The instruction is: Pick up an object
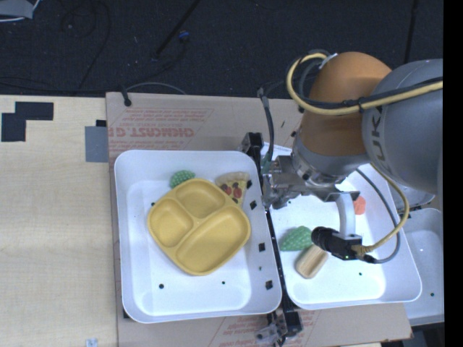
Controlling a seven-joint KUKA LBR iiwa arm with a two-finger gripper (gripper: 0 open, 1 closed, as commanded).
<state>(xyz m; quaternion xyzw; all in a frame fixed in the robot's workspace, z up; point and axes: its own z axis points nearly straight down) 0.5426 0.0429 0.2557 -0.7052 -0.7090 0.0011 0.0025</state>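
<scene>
The left bin (pixel 137 280) holds a yellow divided plate (pixel 199 226), a green knobbly piece (pixel 182 177) behind it and a pizza-slice toy (pixel 233 185) at its far right. In the right bin (pixel 362 288) lie a green leafy piece (pixel 295 238), a tan bread-like roll (pixel 311 262) and a small orange-red item (pixel 359 206). My gripper (pixel 271 188) hangs low over the far left of the right bin, close to the divider between the bins and just right of the pizza slice. The wrist hides what lies under it.
The grey arm with its orange band (pixel 347 92) covers the far half of the right bin. A black cable plug (pixel 336 243) hangs above the roll. Both bins stand on a cardboard sheet (pixel 173 125) over the wooden bench (pixel 51 230).
</scene>
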